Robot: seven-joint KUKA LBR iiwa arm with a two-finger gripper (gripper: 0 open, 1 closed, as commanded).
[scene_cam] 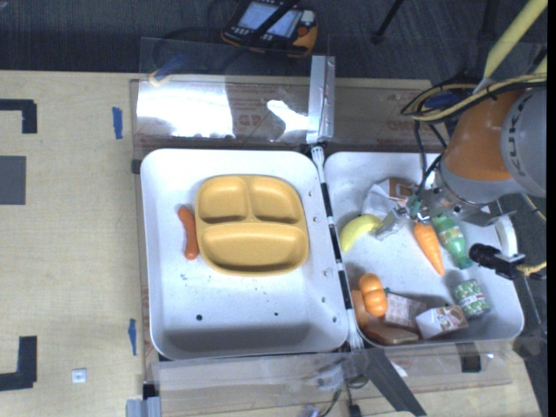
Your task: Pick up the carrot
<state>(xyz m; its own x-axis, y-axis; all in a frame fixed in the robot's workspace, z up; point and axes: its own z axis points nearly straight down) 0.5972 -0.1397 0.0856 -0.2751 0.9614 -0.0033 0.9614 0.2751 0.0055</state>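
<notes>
Honestly, the gripper (pixel 415 212) is mostly buried under the grey arm at right of frame, so I cannot tell how it's set. Right below it the carrot (pixel 428 244), a smooth orange taper, lies in the right bin (pixel 512 320), beside a green bottle (pixel 452 238).

Light wooden table (pixel 69 259) carrying two shallow white bins side by side: left bin (pixel 165 320) and right bin (pixel 347 168), their inner edges touching at centre.
</notes>
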